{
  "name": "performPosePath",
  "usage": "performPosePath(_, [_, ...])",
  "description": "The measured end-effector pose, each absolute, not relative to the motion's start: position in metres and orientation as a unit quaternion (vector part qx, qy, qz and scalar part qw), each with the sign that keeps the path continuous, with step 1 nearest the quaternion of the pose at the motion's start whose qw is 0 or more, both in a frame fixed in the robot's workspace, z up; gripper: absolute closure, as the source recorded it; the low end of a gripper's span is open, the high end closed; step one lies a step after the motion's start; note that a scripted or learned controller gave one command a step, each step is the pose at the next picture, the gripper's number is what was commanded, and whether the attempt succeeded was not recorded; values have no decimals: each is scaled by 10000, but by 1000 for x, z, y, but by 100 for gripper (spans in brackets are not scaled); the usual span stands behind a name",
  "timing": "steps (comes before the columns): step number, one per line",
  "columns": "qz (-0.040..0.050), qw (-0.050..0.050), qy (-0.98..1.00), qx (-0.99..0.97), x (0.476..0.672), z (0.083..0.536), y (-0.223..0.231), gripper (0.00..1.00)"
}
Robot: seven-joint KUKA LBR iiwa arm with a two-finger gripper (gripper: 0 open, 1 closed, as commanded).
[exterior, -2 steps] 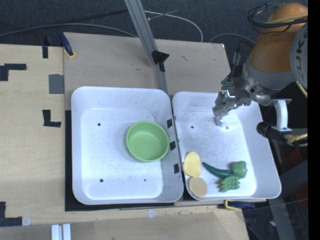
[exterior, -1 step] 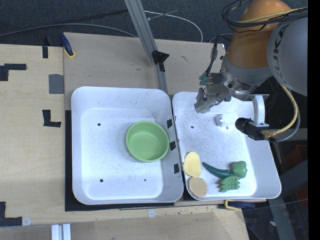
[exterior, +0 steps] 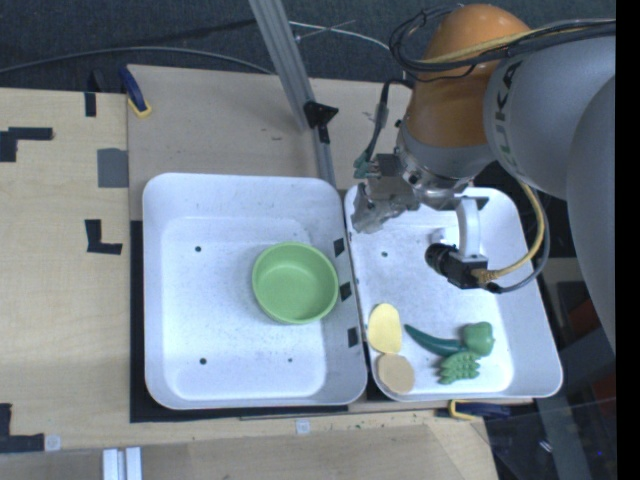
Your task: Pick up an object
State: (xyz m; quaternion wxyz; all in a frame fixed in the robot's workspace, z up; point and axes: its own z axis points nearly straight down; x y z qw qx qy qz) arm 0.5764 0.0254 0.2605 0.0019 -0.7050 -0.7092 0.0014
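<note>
— While the grey arm with the orange band [exterior: 455, 58] reaches in from the right, where does its two-finger gripper [exterior: 372, 208] sit?

— Over the far left corner of the shallow white right-hand bin [exterior: 500, 218], close to the wall shared with the shallow white left-hand bin [exterior: 170, 268]. The metal fingers point down and leftward toward the bin floor.

— How far apart are the fingers, and have they got hold of anything?

— I cannot tell how wide they stand; they merge into one grey cluster from this angle. Nothing shows between them.

— Where are the objects it might lift?

— All of the small ones lie at the near end of the right bin, well apart from the gripper. A pale yellow rounded plastic piece [exterior: 385, 328] sits by the left wall, and just below it a tan, flat, round piece [exterior: 396, 373] lies in the near left corner. A dark green curved pepper-like toy [exterior: 432, 340] lies beside the yellow piece, its end meeting a green rounded toy vegetable [exterior: 479, 337]. A bumpy light green toy [exterior: 459, 368] rests just below those two.

— And the left bin?

— It holds a round light green plastic bowl [exterior: 295, 283], upright, toward its right side.

— Anything else near the arm?

— A black fitting with a yellow cable [exterior: 460, 266] hangs over the middle of the right bin, and a grey metal pole [exterior: 290, 68] slants across the bench behind both bins.
</note>
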Motion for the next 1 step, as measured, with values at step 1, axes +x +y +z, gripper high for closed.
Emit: performPosePath(1, [3,10,-7094,-7048,584,261,75,100])
